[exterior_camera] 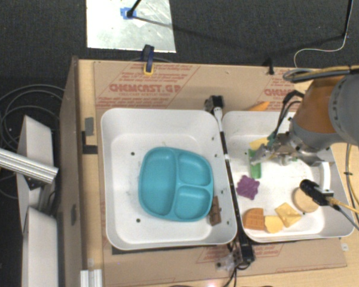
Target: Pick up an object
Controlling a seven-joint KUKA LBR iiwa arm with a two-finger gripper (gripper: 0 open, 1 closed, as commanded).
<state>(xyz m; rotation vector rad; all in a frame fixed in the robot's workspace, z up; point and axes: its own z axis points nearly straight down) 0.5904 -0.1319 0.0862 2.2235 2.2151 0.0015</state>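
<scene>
Reaching low into the right bin [323, 229], the gripper [258, 156] hovers over a green block [255, 170] just beneath; its grip can't be judged. Next, probably descend and close.

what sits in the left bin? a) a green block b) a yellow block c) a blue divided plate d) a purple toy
c: the blue divided plate lies in the left bin, while the purple toy and the yellow and green pieces are in the right bin, where the hand hovers.
</scene>
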